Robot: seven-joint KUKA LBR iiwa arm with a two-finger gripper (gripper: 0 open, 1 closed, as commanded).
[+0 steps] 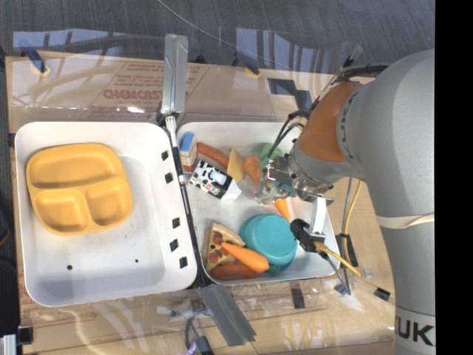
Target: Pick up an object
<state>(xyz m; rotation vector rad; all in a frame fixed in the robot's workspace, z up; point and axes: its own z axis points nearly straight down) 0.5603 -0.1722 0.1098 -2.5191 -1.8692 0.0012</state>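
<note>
Teal bowl (270, 238) (round, upturned) beside hand (275, 186), grip impossible to tell.

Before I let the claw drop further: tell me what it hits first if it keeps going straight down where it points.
Most likely the toy food under the claw: the orange piece beside the teal bowl, in the right bin. Depth is hard to judge from this slant, so it may meet the bin floor instead.

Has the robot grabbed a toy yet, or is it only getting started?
Nothing looks picked up yet. The end effector is down in the right bin, beside the orange carrot piece near its middle. The teal bowl, pizza slice and big carrot all lie in the bin. The yellow tray sits in the left bin. Grasping and lifting are still left.
</note>
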